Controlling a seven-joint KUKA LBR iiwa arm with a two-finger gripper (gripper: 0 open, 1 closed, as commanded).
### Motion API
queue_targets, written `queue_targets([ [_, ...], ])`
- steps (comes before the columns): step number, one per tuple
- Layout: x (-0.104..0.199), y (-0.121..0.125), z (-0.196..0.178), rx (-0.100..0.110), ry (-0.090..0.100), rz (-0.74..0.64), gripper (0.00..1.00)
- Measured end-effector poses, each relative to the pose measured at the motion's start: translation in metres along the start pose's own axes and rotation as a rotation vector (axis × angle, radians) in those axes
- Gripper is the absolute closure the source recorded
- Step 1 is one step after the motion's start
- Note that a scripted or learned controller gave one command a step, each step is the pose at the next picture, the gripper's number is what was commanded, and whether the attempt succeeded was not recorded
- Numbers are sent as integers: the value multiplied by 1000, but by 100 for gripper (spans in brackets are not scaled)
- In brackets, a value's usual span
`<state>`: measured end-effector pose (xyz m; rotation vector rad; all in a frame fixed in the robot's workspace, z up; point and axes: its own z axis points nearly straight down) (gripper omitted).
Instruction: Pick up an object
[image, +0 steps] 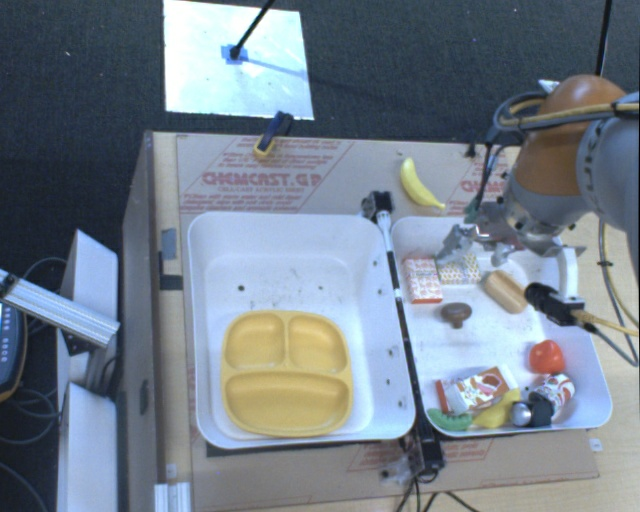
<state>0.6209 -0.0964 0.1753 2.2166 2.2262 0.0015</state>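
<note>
My gripper (474, 248) hovers over the back of the right bin (590, 345), open, with nothing between its fingers. Just under its left finger lies a small patterned white box (459, 269). Beside that box is a red and white carton (422, 280). A tan roll-shaped piece (505, 291) lies to the gripper's right front. Further forward sit a brown mushroom-like piece (457, 314), a red tomato (546, 356), a red snack packet (478, 389) and a dark toy (545, 400) at the front.
The left bin (215, 300) holds a yellow divided plate (287, 372). A yellow banana (420, 185) lies on the board behind the right bin. A black clip (378, 206) sits where the bins meet at the back.
</note>
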Motion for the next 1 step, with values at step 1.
queue_targets([
  [1, -19, 41, 8, -1, -1, 1, 0],
])
